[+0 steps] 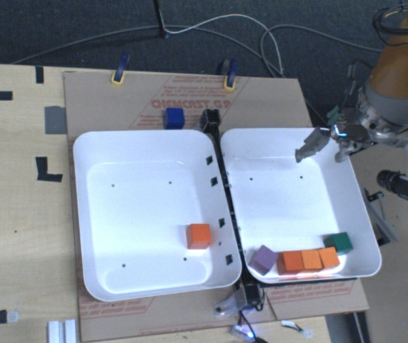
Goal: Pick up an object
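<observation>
Hovering over the far right corner of the right bin point(346, 191), the gripper point(325, 146) hangs with its fingers spread apart and nothing between them. Along that bin's near wall sit a purple block point(263, 259), two orange blocks point(290, 262) point(311, 260) touching, a lighter orange block point(329, 257) and what looks like a green block point(339, 243). Left of it, the left bin point(118, 191) holds an orange cube point(198, 236).

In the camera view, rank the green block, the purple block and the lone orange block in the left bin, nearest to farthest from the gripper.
From the gripper:
1. Green block, right bin's near right corner.
2. Purple block, right bin's near left corner.
3. Lone orange block, left bin.
</observation>
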`<state>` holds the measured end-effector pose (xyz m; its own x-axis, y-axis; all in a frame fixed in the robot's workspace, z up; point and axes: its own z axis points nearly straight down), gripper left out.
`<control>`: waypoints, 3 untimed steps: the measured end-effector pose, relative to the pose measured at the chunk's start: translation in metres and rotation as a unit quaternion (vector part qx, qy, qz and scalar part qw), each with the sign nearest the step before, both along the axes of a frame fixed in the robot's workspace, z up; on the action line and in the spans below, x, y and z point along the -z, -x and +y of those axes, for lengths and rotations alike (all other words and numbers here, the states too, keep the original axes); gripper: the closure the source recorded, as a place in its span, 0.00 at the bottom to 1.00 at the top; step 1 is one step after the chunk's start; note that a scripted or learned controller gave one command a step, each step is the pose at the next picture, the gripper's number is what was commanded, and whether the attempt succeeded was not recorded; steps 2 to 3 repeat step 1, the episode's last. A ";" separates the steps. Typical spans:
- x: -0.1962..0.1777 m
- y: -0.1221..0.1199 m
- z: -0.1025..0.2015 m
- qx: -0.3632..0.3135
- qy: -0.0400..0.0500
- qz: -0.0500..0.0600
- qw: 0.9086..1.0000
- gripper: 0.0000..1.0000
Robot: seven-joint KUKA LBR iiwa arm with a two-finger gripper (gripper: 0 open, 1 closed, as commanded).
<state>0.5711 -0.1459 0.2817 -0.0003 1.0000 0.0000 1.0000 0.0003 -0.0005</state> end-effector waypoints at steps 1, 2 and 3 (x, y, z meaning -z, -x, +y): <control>0.038 -0.015 0.014 -0.018 0.000 0.001 1.000 0.00; 0.038 -0.015 0.014 -0.018 0.000 0.001 1.000 0.00; 0.038 -0.015 0.014 -0.018 0.000 0.001 1.000 0.00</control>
